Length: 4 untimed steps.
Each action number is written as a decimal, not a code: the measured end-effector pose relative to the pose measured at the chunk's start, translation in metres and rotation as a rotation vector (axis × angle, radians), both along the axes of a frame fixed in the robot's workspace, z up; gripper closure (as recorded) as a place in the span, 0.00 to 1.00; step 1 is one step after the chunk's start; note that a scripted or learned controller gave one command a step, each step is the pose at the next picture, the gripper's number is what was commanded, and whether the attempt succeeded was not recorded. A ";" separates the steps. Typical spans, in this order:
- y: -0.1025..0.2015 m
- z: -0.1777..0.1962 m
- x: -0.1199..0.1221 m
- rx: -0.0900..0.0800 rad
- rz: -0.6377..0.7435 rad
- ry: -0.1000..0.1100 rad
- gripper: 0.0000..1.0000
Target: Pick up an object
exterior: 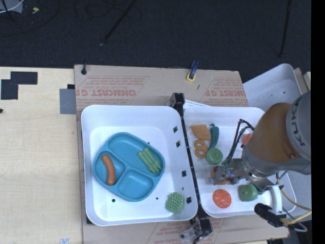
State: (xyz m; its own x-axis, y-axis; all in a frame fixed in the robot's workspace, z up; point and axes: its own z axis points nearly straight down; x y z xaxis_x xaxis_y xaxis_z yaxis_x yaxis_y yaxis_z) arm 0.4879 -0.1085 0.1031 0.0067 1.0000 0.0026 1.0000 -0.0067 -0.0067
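The right bin holds several toy foods: an orange wedge, a pretzel, a dark green pod, a green round piece, a red tomato and a green pepper-like piece. My gripper is low in this bin, just below the green round piece and above the tomato. The grey arm with its orange band covers the bin's right part.
In the left bin sits a blue divided plate carrying a sausage and green beans. A green knobbly ball lies at that bin's front right corner. A black divider separates the bins.
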 end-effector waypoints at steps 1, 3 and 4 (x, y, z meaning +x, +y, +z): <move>0.001 0.042 0.002 -0.002 0.007 -0.006 1.00; 0.000 0.126 -0.004 -0.002 0.007 -0.008 1.00; 0.045 0.135 0.023 -0.001 0.011 -0.006 1.00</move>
State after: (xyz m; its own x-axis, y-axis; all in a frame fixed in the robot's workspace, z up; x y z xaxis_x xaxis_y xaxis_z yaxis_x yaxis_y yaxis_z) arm 0.5112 -0.0639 0.2384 -0.0039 1.0000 0.0013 1.0000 0.0039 -0.0010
